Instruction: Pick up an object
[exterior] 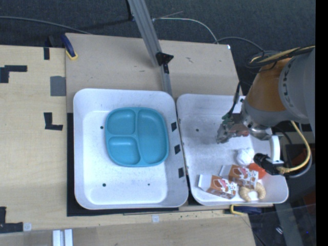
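Looking at where things sit, the end effector (pixel 224 133) is low over the right bin (pixel 205 111), on a bare patch of its floor. From this angle it's a dark blur, so I can't tell how it's set, and I see nothing in its grip.

All the pickable stuff is bunched in that bin's near right corner: a white lump (pixel 244 155), two red-and-white packets (pixel 220 185) (pixel 245 175), and a tan pastry-looking thing (pixel 252 192). The lump is the closest candidate and it's still off to the side of the tool, not under it. The left bin (pixel 82 137) just has a blue divided plate (pixel 137 136) lying flat.

My worries from here:

- If it closes where it is, my guess is it grabs air or scrapes the bin floor. Nothing is under it.
- The corner pile is tight. The packets overlap or touch, and the pastry sits against one of them, so a grab there could pinch two things at once or catch only an edge, and it slips on the lift.
- Those things are right against the bin wall, so a finger could land on the rim rather than beside the object.
- Flat packets give little to bite on.
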`<action>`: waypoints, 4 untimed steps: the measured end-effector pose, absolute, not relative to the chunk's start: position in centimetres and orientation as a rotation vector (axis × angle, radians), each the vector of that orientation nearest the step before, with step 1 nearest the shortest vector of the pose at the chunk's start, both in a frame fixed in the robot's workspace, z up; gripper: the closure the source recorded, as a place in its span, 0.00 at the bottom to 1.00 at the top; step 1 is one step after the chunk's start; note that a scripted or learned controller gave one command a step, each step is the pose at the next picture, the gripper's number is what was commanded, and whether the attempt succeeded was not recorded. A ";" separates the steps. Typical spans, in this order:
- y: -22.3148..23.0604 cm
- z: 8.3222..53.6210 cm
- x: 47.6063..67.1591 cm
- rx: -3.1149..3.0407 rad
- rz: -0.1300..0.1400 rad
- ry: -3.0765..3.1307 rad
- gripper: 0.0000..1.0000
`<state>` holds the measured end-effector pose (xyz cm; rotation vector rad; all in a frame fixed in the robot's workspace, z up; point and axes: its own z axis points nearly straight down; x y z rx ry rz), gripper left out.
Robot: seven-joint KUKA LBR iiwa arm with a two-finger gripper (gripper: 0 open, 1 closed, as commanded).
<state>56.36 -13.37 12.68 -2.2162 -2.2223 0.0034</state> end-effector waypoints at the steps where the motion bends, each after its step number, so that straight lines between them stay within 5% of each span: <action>1: -13.4 19.0 56.4 -2.223 -0.004 -2.226 1.00; 2: -12.7 25.0 57.0 -2.222 -0.005 -2.228 1.00; 3: -12.7 26.1 57.1 -2.220 0.000 -2.223 1.00; 4: -7.1 24.5 58.8 -2.213 0.001 -2.227 1.00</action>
